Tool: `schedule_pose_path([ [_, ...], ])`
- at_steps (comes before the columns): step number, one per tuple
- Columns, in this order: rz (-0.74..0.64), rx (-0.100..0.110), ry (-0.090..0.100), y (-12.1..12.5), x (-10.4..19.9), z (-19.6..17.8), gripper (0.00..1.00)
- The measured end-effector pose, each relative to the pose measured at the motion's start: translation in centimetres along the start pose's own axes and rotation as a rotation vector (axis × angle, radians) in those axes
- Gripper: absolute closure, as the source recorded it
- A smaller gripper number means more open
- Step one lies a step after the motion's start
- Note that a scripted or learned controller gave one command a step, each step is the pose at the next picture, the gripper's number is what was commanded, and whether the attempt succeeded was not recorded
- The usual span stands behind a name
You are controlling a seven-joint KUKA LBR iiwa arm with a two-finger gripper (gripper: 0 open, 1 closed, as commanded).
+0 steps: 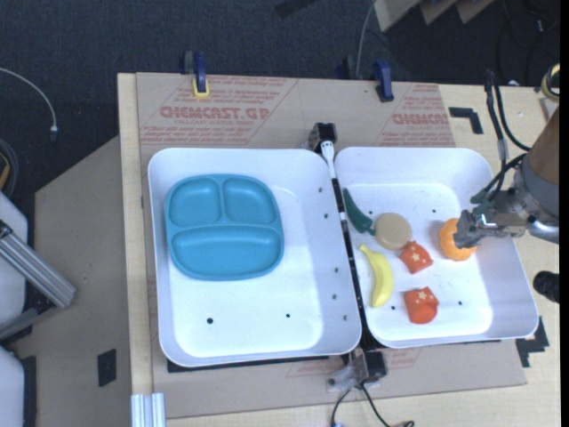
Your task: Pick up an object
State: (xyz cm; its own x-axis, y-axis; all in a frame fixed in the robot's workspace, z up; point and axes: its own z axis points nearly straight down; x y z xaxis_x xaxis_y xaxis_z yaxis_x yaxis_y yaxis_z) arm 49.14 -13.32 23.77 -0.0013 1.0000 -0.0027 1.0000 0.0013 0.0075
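In the right bin (498, 314) lie several toy foods: an orange fruit (452, 243) at the right, a tan round piece (392, 230), a yellow banana (380, 277), a dark green piece (356, 212) and two red pieces (415, 256) (421, 304). My gripper (471, 229) reaches in from the right and sits low against the upper right side of the orange fruit, partly covering it.
The left bin (302, 323) bears a blue divided plate (225, 227) in its upper left part. A black rail (340, 225) runs between the two bins. Cables hang at the far right beside the arm (542, 181).
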Motion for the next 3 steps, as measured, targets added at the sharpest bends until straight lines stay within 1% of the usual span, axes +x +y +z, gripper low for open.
schedule_pose_path([
  [1, -0.004, 0.005, 0.003, 1.7, 4.3, 0.9, 1.00],
  [2, -0.005, 0.004, 0.003, 3.7, 9.6, 0.0, 1.00],
  [3, -0.003, 0.005, 0.003, 5.6, 13.9, 1.2, 1.00],
])
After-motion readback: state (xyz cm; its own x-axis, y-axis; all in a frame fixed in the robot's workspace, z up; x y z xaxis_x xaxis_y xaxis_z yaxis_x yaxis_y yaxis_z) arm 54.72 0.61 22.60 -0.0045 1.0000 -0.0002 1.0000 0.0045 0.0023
